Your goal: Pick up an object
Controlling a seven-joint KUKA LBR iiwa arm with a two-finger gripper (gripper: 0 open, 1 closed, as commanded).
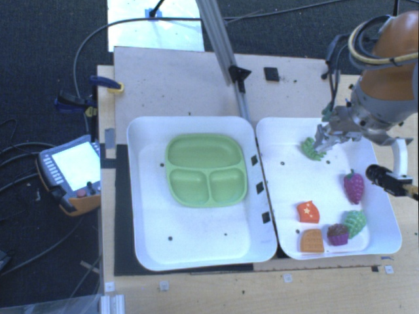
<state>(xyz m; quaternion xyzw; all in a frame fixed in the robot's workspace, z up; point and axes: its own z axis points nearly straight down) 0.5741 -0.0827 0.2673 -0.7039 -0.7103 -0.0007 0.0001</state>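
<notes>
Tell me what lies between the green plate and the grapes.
In the camera view, between the plate and the grapes lie the bins' rims and bare bin floor.

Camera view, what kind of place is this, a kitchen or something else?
Most likely a robotics lab bench, not a kitchen: a robot arm reaches over two white bins, the food is toys such as the purple grapes, and a teach pendant lies on the carpet among cables.

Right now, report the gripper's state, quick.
Gripper: down in the right bin, fingers at the green toy; whether they are open or shut on it cannot be told.
</notes>
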